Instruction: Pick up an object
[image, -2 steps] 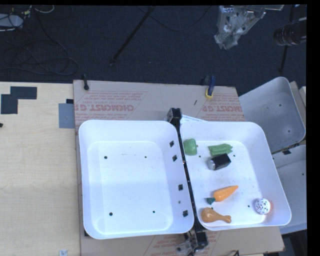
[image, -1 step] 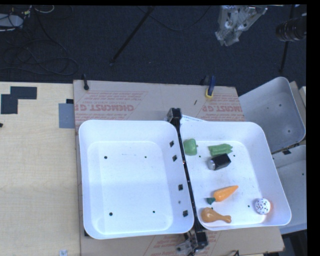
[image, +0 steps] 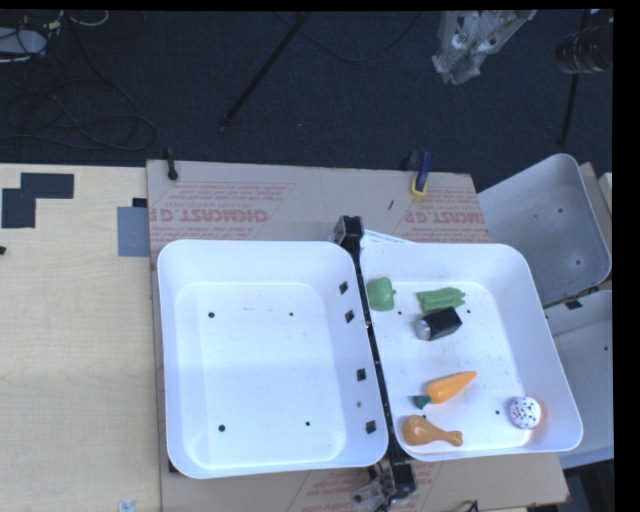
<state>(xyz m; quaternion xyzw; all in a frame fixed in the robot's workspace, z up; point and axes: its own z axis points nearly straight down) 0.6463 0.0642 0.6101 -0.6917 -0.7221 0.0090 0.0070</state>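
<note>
At the lower edge of the frame, an orange drumstick-shaped toy (image: 432, 432) is seen lying in the bottom left corner of the right bin (image: 555, 400), close against its rim. A white ball with dark dots (image: 524, 411) is placed in the bottom right corner of the same bin. Slightly higher, an orange carrot toy (image: 450, 386) is laid at a slant, green end toward the lower left. Higher again, a black cylinder with a pale end (image: 438, 324) is found just below a green vegetable-like piece (image: 440, 298), the two nearly touching. A second, smaller green piece (image: 380, 293) is set beside the divider between the bins.

The left bin (image: 180, 300) is seen beside the right one, their rims meeting at the centre. Both bins are borne by a printed cardboard sheet (image: 250, 205), on whose far edge a yellow and blue clamp (image: 421, 175) is fixed.

At the upper right of the frame, the gripper (image: 475, 45) is seen blurred above the dark floor, well apart from every object; whether it is spread or pressed together cannot be told.
</note>
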